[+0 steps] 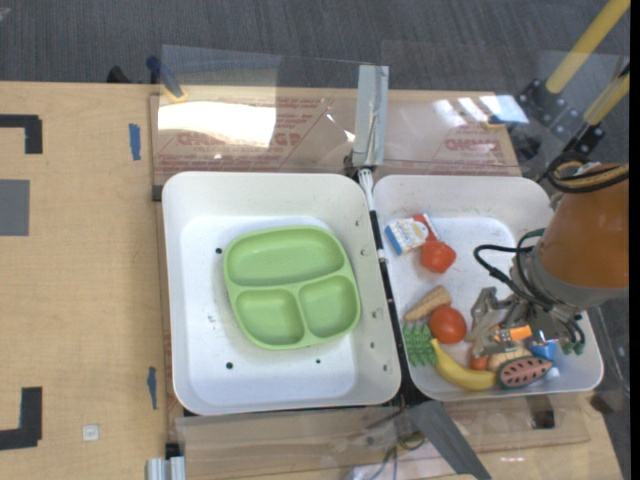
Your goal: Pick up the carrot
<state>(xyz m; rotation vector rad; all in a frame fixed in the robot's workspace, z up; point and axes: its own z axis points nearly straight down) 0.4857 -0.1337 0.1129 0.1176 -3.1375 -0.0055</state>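
Camera view: the grey arm with its orange band comes in from the right and hangs low over the right-hand shallow white bin. Its two-finger gripper is down among the toys, just above and to the right of the yellow plastic banana.

A short orange piece, most likely the toy carrot, lies right at the gripper's tip, above the right end of the banana. So little of it shows that this is a judgement. Metal parts and cables crowd the spot, and I cannot tell whether the gripper is spread or closed, or whether the carrot is caught in it.

Up and left of the banana sit a round red tomato, a tan wedge-shaped piece and a green leafy tuft. A speckled reddish-brown oval lies to the banana's right. Well left of the banana, a green divided plate rests in the other bin.

The step in hand looks like the grasp itself. The next move calls for a firm close on the orange piece alone, clear of the tomato and the oval, and then a straight lift.
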